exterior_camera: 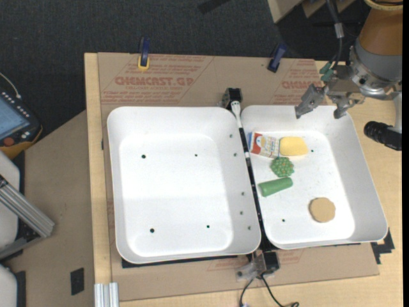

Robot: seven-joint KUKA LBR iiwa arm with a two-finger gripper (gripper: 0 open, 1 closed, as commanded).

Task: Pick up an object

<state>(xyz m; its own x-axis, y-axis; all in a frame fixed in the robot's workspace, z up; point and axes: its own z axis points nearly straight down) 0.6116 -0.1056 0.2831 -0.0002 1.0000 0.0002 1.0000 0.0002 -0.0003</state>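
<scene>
bins: left bin [128, 190] and right bin [358, 171] smooth white plastic, slight sheen | board [192, 75] under them: matt brown cardboard, red print | gripper [324, 105]: dull grey metal | green cylinder [275, 186]: smooth plastic look | green ball [282, 167]: bumpy | tan disc [323, 210]: matt, rough | floor [51, 37]: dark carpet-like weave

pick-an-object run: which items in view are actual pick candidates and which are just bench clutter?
Job:
gripper, open, above the right bin's far edge
yellow block
carton
green ball
green cylinder
tan disc

Lying about:
left bin
blue clamps
cardboard sheet
cable
</scene>
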